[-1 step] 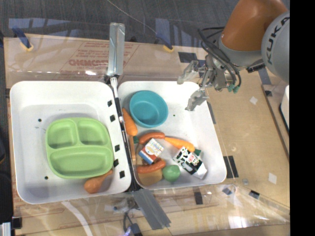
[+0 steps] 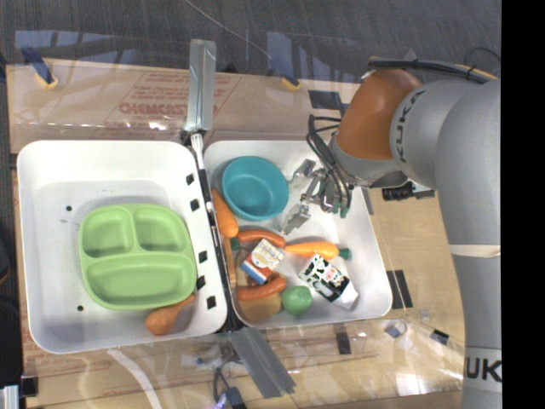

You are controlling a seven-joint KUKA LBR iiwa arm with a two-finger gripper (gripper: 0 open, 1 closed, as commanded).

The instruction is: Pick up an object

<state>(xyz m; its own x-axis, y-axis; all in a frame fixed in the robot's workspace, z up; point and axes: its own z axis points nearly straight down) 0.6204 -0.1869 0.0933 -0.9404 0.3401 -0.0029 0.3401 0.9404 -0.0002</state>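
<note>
Reading L to R: left bin (image 2: pixel 43 228) holds a green divided plate (image 2: pixel 136 256), w/ a brown drumstick-like toy (image 2: pixel 169 316) by its lower edge, near the bin's front-right corner. Right bin (image 2: pixel 375 271) holds the clutter: teal bowl (image 2: pixel 254 187) at upper left; an orange carrot (image 2: pixel 225 214) along the divider; a hot dog (image 2: pixel 263 290) and a small printed carton (image 2: pixel 262 257) mid-bin; a second carrot w/ green tip (image 2: pixel 313 249); a green ball (image 2: pixel 297 299); a black-and-white cow-print carton (image 2: pixel 328 279) at lower right. Gripper (image 2: pixel 312 196) sits over the right bin's upper-centre, just right of the bowl, above the second carrot; arm enters from the right. Fingers appear spread, w/ nothing seen between them, though metal glare blurs detail.

Progress, as judged: nothing is grasped yet; no object is lifted. Candidate objects all lie in the bins. Remaining: choose a target (bowl rim or second carrot are nearest), descend, close, lift clear.
</note>
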